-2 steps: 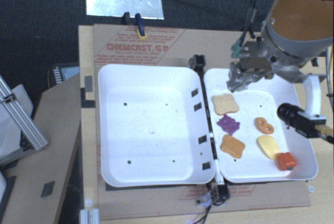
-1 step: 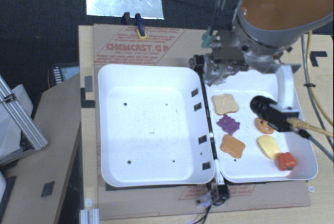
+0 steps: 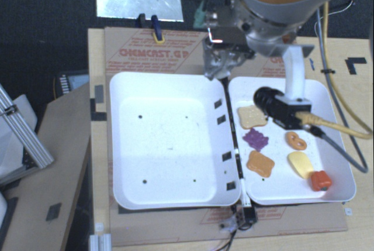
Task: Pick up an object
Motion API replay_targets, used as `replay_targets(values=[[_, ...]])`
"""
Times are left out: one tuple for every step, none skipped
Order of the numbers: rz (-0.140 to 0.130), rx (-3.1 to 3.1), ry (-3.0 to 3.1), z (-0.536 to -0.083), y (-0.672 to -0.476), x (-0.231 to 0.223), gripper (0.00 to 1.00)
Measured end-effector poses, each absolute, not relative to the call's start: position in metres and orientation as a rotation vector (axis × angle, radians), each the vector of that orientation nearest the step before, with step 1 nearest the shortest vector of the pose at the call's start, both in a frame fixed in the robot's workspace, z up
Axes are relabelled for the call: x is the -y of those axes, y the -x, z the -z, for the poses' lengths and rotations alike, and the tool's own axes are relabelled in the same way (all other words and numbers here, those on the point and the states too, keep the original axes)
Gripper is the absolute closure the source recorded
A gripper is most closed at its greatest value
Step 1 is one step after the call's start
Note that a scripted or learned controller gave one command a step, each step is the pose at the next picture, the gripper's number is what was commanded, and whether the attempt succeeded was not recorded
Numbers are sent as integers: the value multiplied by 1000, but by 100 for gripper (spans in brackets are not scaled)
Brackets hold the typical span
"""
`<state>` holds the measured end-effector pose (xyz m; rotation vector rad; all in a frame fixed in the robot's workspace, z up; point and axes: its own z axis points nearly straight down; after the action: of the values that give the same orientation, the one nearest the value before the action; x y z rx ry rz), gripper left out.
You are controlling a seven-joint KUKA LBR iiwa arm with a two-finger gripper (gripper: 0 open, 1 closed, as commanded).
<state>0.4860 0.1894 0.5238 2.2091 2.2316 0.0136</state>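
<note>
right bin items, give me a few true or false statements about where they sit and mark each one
1. The purple piece lies between the toast slice and the orange waffle-like piece. True.
2. The red block sits in the left bin. False: it lies in the right bin, near its front right corner.
3. The pretzel lies just behind the yellow piece. True.
4. The hand hovers over the red block. False: it hangs at the back of the bins, near the divider between them.
5. The toast slice is stacked on the pretzel. False: they lie apart.
</note>
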Motion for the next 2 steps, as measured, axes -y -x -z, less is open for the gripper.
replay_targets(values=[[15, -2234, -2216, -403, -485, -237, 100], [3, -2217, -2224, -387, -487, -185, 100]])
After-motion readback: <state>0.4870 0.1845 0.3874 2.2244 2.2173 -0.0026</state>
